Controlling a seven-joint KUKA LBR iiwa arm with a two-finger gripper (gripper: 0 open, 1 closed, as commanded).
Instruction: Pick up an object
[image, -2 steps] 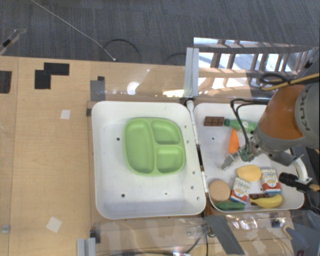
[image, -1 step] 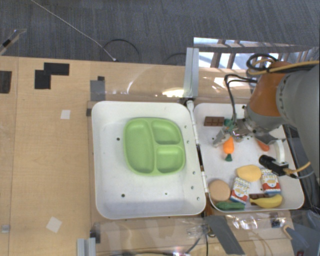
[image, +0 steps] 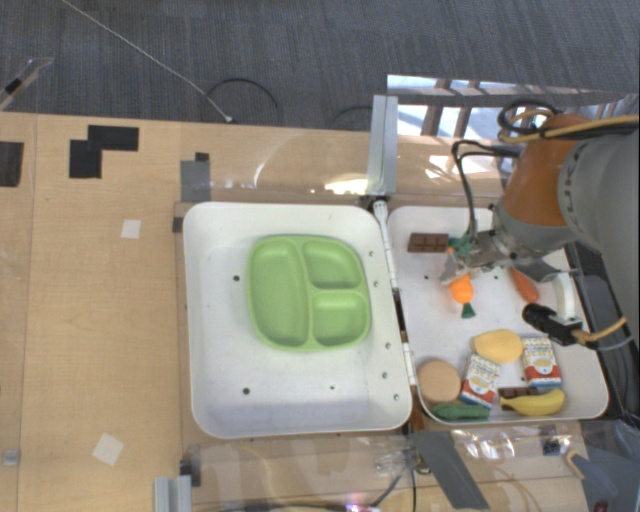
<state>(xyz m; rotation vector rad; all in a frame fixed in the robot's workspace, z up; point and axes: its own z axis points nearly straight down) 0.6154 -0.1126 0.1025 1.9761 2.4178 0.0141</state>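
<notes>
My gripper (image: 463, 264) hangs low over the upper middle of the right bin (image: 430, 310), at the end of the grey arm with its orange band (image: 540, 180). Right under it, touching or nearly touching its tip, lies a small orange carrot-like toy (image: 461, 291) with a green end. Whether the toy is gripped cannot be made out from this angle. A brown chocolate bar (image: 428, 242) lies just left of the gripper, apart from it. A second orange piece (image: 526, 286) lies to the gripper's right.
At the right bin's front lie a yellow lump (image: 497, 346), two small cartons (image: 481, 378) (image: 540, 362), a banana (image: 533, 403), a tan bun (image: 438, 380) and a green piece (image: 460, 410). The left bin (image: 220, 380) bears a green divided plate (image: 307, 292).
</notes>
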